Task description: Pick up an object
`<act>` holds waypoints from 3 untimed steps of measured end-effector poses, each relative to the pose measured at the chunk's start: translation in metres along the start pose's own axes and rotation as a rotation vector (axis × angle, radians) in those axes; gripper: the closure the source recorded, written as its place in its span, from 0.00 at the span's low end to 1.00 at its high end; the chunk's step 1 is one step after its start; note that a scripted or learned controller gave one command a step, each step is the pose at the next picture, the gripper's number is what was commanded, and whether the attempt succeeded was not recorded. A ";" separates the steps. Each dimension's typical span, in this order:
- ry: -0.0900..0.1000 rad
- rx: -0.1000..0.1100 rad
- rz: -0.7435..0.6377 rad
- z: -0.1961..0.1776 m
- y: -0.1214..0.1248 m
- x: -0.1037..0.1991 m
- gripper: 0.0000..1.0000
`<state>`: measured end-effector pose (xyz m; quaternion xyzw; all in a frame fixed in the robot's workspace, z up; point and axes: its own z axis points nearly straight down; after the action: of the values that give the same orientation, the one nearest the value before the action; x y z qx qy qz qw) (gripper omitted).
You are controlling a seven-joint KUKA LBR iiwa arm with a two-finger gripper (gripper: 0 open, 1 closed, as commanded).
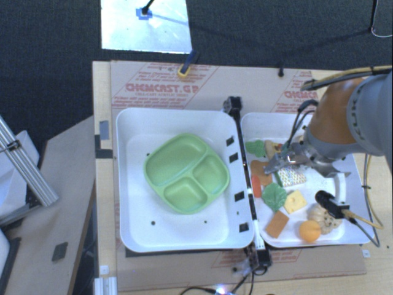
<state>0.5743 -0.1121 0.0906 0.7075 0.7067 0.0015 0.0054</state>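
My gripper (276,164) hangs low over the upper middle of the right bin (351,241), at the end of the grey arm that comes in from the right. Right below and beside it lie a speckled pale piece (291,177) and an orange-red piece (258,168). A green piece (255,147) sits just left of the gripper near the bin's left wall. Further toward the front are a green leafy piece (274,196), a yellow block (296,201), an orange block (277,224), an orange ball (310,231) and a beige lump (320,216). Nothing is visibly held.
The left bin (132,226) holds a light green divided plate (186,173). A black-clipped divider (242,171) separates the two bins. A silvery sheet (145,17) lies on the dark floor beyond the bench.
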 end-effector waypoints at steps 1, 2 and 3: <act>-0.003 -0.017 -0.003 -0.015 0.005 -0.001 1.00; 0.004 0.004 -0.004 -0.059 0.007 -0.005 1.00; 0.004 0.002 -0.005 -0.107 0.018 -0.005 1.00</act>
<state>0.5913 -0.1162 0.1978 0.7056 0.7086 0.0022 0.0031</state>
